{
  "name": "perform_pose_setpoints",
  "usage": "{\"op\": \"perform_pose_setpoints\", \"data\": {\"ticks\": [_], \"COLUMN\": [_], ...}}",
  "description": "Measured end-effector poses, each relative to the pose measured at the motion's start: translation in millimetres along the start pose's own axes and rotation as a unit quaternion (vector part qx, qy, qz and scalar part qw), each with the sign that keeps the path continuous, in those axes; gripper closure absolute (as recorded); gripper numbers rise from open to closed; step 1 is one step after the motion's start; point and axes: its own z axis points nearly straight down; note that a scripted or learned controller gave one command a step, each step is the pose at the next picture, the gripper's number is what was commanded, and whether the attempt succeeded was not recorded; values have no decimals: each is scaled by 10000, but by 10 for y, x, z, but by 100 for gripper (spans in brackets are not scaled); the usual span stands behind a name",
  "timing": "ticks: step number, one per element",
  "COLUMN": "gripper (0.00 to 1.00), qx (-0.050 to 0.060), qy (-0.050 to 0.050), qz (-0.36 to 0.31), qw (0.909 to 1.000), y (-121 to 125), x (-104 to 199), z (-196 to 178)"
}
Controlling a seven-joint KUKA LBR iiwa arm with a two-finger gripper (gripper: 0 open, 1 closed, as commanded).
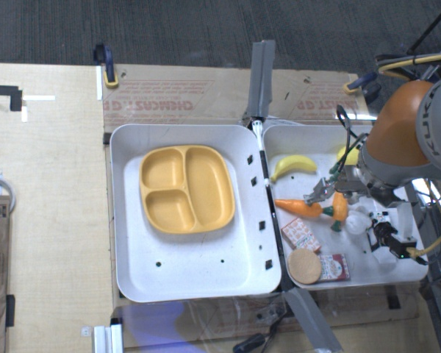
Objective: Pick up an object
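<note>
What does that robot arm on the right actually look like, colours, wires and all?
The arm is bulky and rounded, with a large glossy orange band above grey casing. Black and yellow cables loop around it on the outside. At its tip sits a small metal gripper, silver-grey with dark parts.

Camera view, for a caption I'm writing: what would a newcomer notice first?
The yellow divided plate in the left bin stands out first. Next, the arm's orange band over the right bin, with the pincer low among toy food, just above an orange carrot and below a banana.
</note>
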Motion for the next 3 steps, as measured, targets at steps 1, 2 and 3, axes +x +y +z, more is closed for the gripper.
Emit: {"op": "perform_pose_setpoints", "data": {"ticks": [1,2,3], "gripper": [0,0,100], "qx": [-70,68,71], "qy": [4,10,16], "qz": [-806,-1255,-1237], "qw": [9967,9921,9923], "y": [68,203,204], "x": [-271,-442,-449], "z": [45,180,93]}}
